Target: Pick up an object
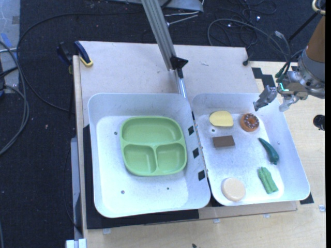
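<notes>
**Inspector:** Start at the left. What borders the work area?

**Assistant:** The left bin (103, 190) sits near the bench's left edge, dark floor and cables beyond. Its only content is a green three-compartment tray (153, 145), roughly centred, with bare white floor around it, widest toward the near edge.

**Inspector:** The middle?

**Assistant:** The two bins meet along a seam marked by black tabs. A slanted metal pole (160, 27) comes down to the far end of that seam.

**Inspector:** The right bin (295, 169)?

**Assistant:** Five items, all apart. A yellow piece (221, 119) at the far side, a brown block (223, 141) just nearer, a cream disc (234, 189) at the near edge. Further right: a sprinkled doughnut (250, 122), a dark green pepper (269, 151), a light green bundle (268, 180). Open floor lies at the bin's centre.

**Inspector:** The gripper (273, 100)?

**Assistant:** Over the far right corner of the right bin, just beyond the doughnut. Fingers spread apart, nothing between them.
</notes>
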Robot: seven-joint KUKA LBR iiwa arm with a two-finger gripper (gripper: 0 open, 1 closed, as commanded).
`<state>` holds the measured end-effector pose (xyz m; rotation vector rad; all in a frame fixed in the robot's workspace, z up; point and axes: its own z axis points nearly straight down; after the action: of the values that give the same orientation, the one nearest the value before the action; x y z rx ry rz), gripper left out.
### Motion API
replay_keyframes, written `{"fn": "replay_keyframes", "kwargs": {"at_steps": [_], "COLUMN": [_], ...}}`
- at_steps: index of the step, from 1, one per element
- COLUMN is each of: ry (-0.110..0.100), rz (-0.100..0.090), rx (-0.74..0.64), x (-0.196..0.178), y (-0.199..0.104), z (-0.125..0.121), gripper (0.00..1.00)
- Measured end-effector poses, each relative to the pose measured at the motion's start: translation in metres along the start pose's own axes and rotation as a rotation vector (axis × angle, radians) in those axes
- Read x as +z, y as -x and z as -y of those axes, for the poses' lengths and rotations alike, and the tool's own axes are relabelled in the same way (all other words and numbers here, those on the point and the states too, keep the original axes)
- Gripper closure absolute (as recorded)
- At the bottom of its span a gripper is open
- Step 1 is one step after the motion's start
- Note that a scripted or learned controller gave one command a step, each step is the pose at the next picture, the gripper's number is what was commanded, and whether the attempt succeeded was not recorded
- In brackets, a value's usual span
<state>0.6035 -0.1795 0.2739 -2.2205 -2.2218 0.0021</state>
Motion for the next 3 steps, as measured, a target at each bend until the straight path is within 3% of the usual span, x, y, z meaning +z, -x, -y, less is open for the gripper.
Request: {"fn": "replay_keyframes", "kwargs": {"at_steps": [1,3], "ry": [0.001,-0.002], "rz": [0.000,-0.001], "rx": [0.000,-0.003], "x": [-0.001,0.107], "y": [0.000,-0.005], "z": [0.000,-0.019], "gripper": [0.00,0.00]}}
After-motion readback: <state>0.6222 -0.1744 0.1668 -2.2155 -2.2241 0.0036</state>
